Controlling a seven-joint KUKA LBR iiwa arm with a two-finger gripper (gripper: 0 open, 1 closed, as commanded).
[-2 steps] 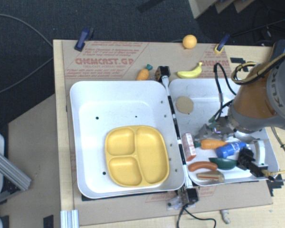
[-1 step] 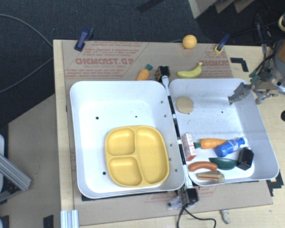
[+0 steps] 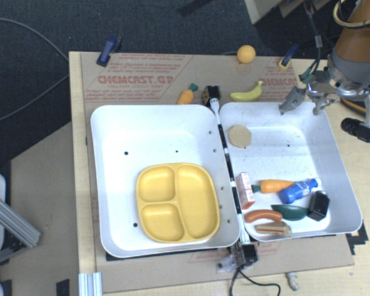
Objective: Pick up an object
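My gripper (image 3: 306, 102) hangs over the far edge of the right bin (image 3: 333, 142), its two fingers spread apart with nothing between them. Down in that bin's near part lie a carrot (image 3: 276, 186), a blue bottle (image 3: 297, 191), a black block (image 3: 318, 205), a dark green piece (image 3: 291, 212), a red sausage (image 3: 263, 216), a hot dog (image 3: 272, 229) and a small red and white packet (image 3: 245, 189). A tan round cookie (image 3: 239, 136) rests near the bin's far left corner. All of these lie well below and apart from the gripper.
The left bin (image 3: 111, 140) holds a yellow divided plate (image 3: 176, 201). On the board behind the bins lie a banana (image 3: 246, 92), an orange ball (image 3: 246, 54), a small orange piece (image 3: 186, 95) and two blue clamps (image 3: 108, 50).
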